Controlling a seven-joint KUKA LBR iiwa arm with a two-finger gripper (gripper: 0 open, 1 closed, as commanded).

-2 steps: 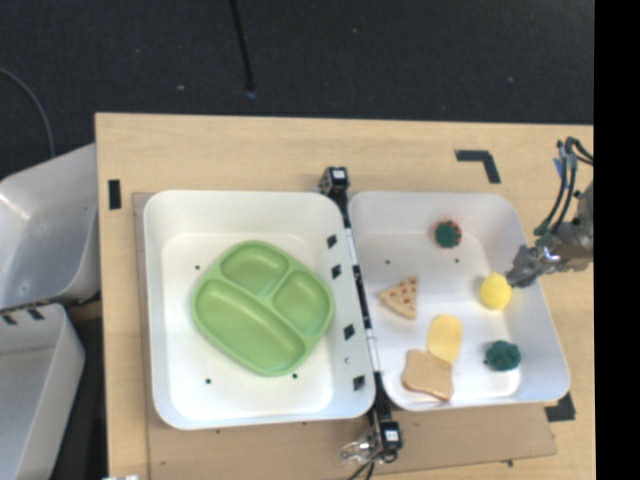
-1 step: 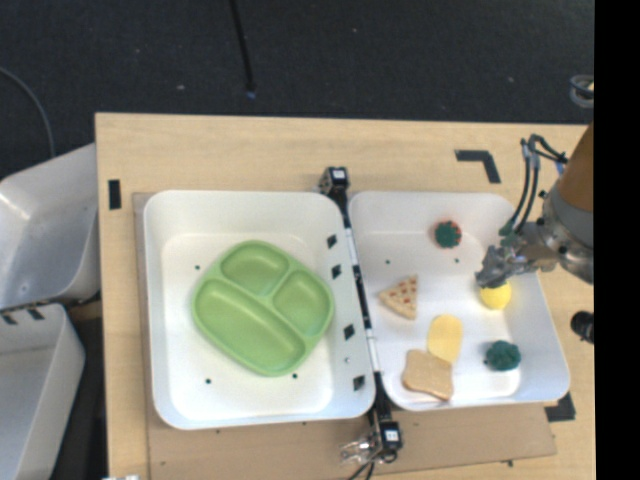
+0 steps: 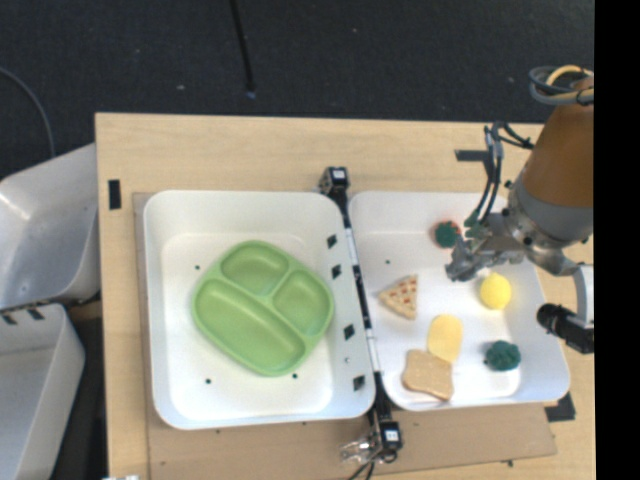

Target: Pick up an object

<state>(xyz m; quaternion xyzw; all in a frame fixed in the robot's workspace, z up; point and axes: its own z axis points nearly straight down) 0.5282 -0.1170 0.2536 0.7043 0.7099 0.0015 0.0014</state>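
So the arm (image 3: 555, 173) is reaching in from the right and hanging over the far part of the right bin (image 3: 400, 218). Its gripper (image 3: 468, 263) is sitting low, just left of a yellow ball (image 3: 495, 292) and just near of a small dark green and red thing (image 3: 446, 234), but I honestly can't tell whether it's touching either one or what the hand is doing, it's too blurry. Nothing is visibly being held. Also lying in the right bin: a pizza slice (image 3: 401, 296) toward the left, a yellow chip-shaped piece (image 3: 446, 337) in the middle, a slice of toast (image 3: 429, 375) touching it on the near side, and a dark green broccoli-looking lump (image 3: 502, 355) on the right. The left bin (image 3: 170, 388) is holding a green divided plate (image 3: 262, 307), lying flat in the middle.
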